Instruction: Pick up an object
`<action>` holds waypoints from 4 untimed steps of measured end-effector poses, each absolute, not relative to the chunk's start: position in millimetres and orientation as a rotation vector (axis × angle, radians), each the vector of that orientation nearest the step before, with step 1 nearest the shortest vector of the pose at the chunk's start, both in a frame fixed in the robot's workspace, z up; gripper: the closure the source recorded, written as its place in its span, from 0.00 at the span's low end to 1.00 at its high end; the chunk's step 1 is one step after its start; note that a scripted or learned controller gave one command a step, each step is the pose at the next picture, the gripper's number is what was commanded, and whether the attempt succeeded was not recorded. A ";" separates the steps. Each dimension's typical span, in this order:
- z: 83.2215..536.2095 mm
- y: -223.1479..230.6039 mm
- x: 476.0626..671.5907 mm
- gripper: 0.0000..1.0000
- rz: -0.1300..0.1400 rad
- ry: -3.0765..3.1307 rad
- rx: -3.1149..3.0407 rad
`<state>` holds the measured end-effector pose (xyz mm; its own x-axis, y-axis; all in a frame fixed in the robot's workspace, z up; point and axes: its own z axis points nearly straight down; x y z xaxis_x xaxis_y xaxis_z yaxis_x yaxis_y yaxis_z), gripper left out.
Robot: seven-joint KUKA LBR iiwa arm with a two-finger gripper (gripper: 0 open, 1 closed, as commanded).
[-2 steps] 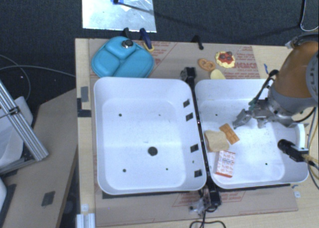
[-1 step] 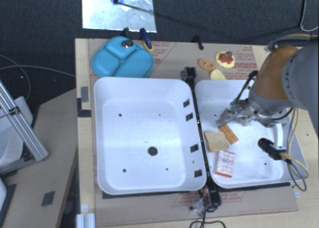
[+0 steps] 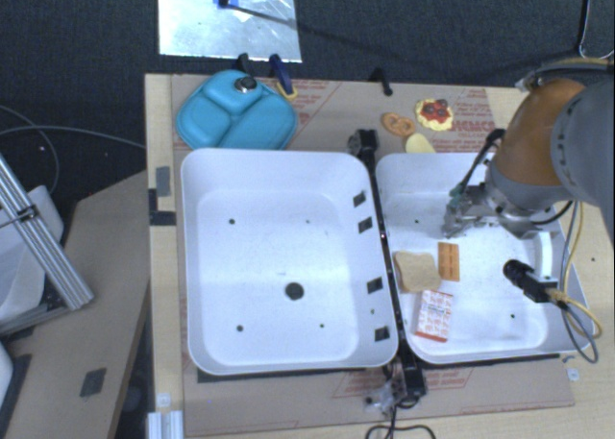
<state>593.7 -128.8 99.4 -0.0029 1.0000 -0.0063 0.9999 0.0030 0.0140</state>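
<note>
In the right bin (image 3: 500, 331) lie three objects near its left wall: a tan slice of toast (image 3: 415, 271), an orange cracker-like block (image 3: 449, 260) and a small red-and-white packet (image 3: 435, 315). My gripper (image 3: 459, 219) hangs low over the bin just above and to the right of the orange block. Its fingertips are hard to make out against the wrist, and I see nothing between them.
The left bin (image 3: 279, 264) has a dark round spot (image 3: 294, 291) on its floor. Behind the bins sit a blue divided plate (image 3: 236, 114), a small pizza toy (image 3: 434, 113), a cookie (image 3: 397, 124) and a pale yellow piece (image 3: 419, 144). A black cable (image 3: 567, 303) loops at the right.
</note>
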 end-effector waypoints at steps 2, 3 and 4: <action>188.8 -34.4 541.3 1.00 0.012 2.229 2.205; 184.3 15.7 545.4 1.00 0.004 2.230 2.211; 184.3 12.5 545.2 0.00 0.003 2.223 2.217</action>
